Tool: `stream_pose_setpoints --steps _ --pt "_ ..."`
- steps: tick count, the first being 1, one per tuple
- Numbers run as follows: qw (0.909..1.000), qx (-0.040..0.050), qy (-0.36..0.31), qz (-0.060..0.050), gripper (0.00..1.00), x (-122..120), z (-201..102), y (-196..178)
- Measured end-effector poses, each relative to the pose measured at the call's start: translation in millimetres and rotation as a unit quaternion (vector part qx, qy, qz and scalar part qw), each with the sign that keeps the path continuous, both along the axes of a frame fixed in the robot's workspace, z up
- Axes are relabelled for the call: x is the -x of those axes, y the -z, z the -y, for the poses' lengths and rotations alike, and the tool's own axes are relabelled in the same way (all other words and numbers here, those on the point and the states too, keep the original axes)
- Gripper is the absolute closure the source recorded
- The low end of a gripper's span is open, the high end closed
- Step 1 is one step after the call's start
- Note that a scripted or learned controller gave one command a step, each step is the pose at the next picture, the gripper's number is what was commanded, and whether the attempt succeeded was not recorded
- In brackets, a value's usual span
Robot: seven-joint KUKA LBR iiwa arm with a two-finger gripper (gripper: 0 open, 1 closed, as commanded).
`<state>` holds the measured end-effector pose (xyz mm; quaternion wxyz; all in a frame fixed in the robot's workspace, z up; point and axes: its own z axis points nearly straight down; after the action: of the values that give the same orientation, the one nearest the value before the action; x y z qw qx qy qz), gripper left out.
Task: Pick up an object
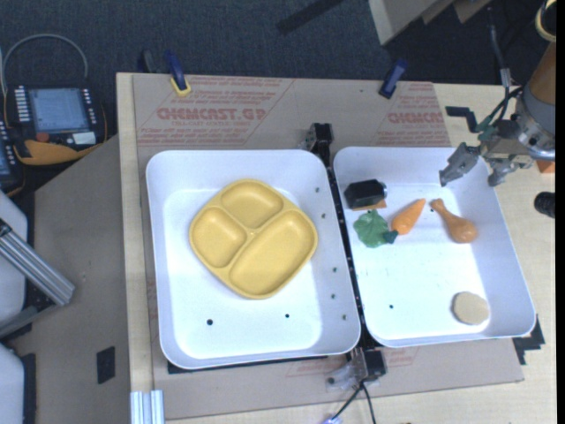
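Observation:
The right bin (494,237) holds several toy foods: a black piece (365,191), green broccoli (372,229), an orange carrot (407,215), a tan drumstick (455,221) and a round beige cookie (470,307). My gripper (478,168) hangs above the bin's back right corner, open, fingers spread with nothing between them. It sits up and to the right of the drumstick, apart from all objects.
The left bin (177,307) bears a yellow three-compartment plate (253,237). Clamps (179,76) hold the cardboard base at the back. A teach pendant (56,117) lies off the bench at far left.

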<state>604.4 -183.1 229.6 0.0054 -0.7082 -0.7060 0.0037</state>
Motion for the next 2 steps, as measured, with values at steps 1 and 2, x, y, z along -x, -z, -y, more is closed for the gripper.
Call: stream_pose_setpoints --steps 1,2 --pt "1.0000 0.0014 -0.002 0.007 0.00 -3 -1 -8" --pt "1.0000 0.0002 -0.001 0.003 0.00 4 4 52"
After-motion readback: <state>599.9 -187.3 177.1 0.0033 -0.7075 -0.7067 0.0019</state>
